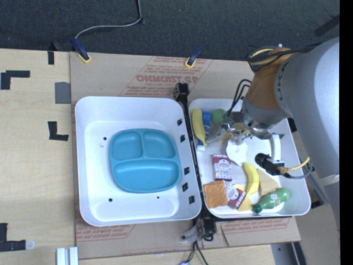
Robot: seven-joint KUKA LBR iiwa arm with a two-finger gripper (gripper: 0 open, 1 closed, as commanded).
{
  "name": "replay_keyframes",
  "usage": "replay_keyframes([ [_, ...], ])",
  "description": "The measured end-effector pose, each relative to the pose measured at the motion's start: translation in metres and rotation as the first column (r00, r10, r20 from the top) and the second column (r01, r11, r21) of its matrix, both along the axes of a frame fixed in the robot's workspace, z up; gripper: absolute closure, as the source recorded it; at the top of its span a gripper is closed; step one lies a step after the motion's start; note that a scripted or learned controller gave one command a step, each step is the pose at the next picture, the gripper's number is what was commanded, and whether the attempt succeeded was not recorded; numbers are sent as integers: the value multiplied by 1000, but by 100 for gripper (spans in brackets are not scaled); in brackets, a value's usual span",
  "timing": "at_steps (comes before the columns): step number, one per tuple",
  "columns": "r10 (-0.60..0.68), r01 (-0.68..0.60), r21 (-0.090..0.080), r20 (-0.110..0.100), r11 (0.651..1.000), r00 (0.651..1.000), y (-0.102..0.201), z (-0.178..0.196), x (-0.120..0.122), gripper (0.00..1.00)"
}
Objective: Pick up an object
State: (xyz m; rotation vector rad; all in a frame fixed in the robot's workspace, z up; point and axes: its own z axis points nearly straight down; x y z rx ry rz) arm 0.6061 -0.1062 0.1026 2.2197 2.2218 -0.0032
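Left white bin [88, 148]: blue plastic plate with three sections [145, 160] lies flat in middle. Right white bin [295, 203]: long yellow piece [197, 127] by left wall, small red-and-white packet [223, 167], orange square snack [215, 194], yellow banana [251, 179], green bottle [271, 200] near front. Gripper [236, 130] low over back of right bin, nothing seen pinched. Grey arm covers right side.
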Motion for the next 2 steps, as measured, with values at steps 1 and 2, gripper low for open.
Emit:
replay_keyframes([
  [1, 1, -1, 0, 2, 1000, 1000, 19, 83, 63, 0],
  [2, 0, 0, 1, -1, 1000, 1000, 0, 6, 46, 0],
])
